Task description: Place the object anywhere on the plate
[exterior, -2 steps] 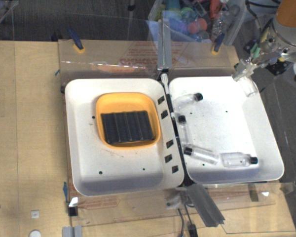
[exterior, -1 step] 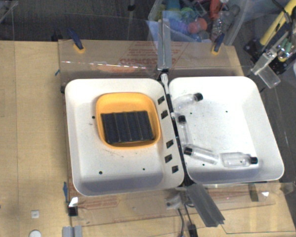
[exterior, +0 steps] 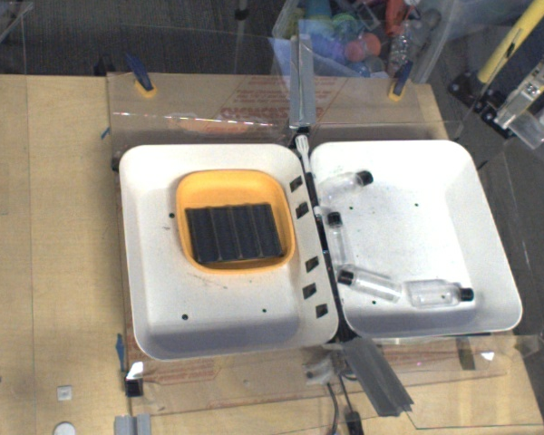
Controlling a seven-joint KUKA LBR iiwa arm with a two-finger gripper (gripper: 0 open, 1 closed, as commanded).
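Four clear vials with black caps in the right bin [exterior: 490, 243]. Near to far: vial [exterior: 438, 293] lying left-right, cap right; vial [exterior: 370, 284] cap left; vial [exterior: 334, 234] along the divider, cap far; vial [exterior: 344, 182] cap right. One orange plate [exterior: 234, 185] with a dark ribbed insert [exterior: 233, 232], left bin [exterior: 150, 243]. Claw state: cannot tell.

Wooden bench [exterior: 45, 243] — two white bins side by side: left [exterior: 150, 288], right [exterior: 471, 234].
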